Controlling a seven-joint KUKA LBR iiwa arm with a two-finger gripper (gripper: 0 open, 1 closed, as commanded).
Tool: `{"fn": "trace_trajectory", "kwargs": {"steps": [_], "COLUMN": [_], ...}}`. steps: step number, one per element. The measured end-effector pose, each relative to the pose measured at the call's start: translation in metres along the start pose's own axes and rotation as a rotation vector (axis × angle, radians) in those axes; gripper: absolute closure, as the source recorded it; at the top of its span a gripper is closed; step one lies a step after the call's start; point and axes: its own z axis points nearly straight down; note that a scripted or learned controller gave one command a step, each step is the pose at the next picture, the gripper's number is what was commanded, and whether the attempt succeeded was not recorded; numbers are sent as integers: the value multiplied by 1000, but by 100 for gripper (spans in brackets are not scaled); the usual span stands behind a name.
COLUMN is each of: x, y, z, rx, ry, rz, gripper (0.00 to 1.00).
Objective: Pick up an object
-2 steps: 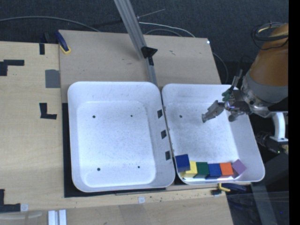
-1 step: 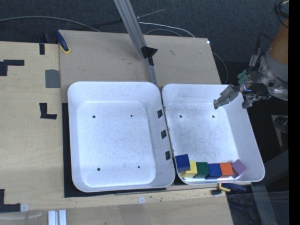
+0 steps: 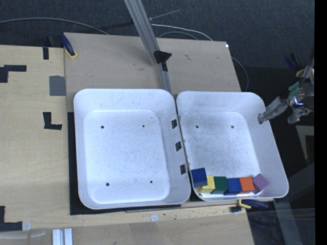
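At the right edge of the view you see the pincer [image 3: 278,111], held just outside the right rim of the right bin [image 3: 219,103], at about the height of that bin's far half. One grey finger [image 3: 270,111] points left and slightly toward you, and its tip comes over the bin's rim. The rest of the wrist is small and partly cut by the edge, so you cannot tell if the pincer is open or closed. Nothing is visible between its fingers.

The two white bins stand side by side on the bench [image 3: 112,60], and their inner rims touch. The left bin [image 3: 125,147] shows only its speckled floor.

In the right bin, all the objects lie in a row along the near wall, well apart from the pincer. From left to right you have a blue block [image 3: 199,176], a yellow block [image 3: 208,184] just beside and a little nearer than it, a green block [image 3: 220,182], a second blue block [image 3: 234,185], an orange block [image 3: 246,184] and a purple block [image 3: 260,181] in the near right corner. The blocks touch each other or nearly so.

A grey metal pole [image 3: 142,22] stands at a slant behind the bins.
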Motion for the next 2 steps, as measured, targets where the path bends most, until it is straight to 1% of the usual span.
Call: {"fn": "trace_trajectory", "kwargs": {"steps": [1,2], "x": [-9,73], "y": [47,55], "z": [6,-48], "rx": [0,-5], "ry": [0,4], "rz": [-6,-15], "gripper": [0,0]}}
